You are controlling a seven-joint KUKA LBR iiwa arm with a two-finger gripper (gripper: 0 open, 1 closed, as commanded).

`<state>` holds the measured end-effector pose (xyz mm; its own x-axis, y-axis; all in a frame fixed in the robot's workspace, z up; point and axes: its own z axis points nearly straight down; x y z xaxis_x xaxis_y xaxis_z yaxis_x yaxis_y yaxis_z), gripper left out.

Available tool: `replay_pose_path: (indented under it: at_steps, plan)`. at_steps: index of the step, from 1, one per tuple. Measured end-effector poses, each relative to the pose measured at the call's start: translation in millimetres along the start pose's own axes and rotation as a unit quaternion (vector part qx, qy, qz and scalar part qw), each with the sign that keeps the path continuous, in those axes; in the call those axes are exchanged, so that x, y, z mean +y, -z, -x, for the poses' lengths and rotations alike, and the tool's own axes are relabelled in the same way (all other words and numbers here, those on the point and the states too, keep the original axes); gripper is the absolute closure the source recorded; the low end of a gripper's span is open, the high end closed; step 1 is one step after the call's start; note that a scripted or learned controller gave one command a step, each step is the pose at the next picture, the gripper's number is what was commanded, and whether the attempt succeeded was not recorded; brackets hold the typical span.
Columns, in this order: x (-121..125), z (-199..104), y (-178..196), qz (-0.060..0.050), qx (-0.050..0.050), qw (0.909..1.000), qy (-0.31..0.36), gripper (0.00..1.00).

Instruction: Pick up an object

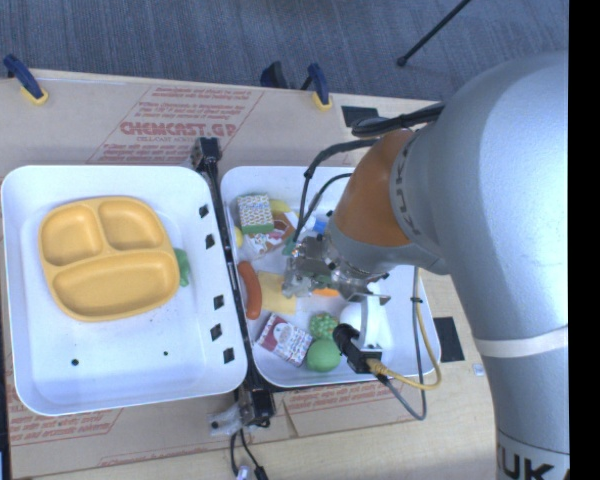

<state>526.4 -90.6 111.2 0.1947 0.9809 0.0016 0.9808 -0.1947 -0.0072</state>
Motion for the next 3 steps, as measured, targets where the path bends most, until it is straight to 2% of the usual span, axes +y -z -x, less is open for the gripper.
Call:
replay_pose_path:
  at_steps: [1,2,3]
  plan:
    - [0,0,0,0.000,0.000,1.0000,0.000,0.00]
    - [9,5,-19,0.002,-0.002,0.9752,0.221,0.00]
    - [9,4,-9,0.001,-0.001,0.9747,0.223,1.00]
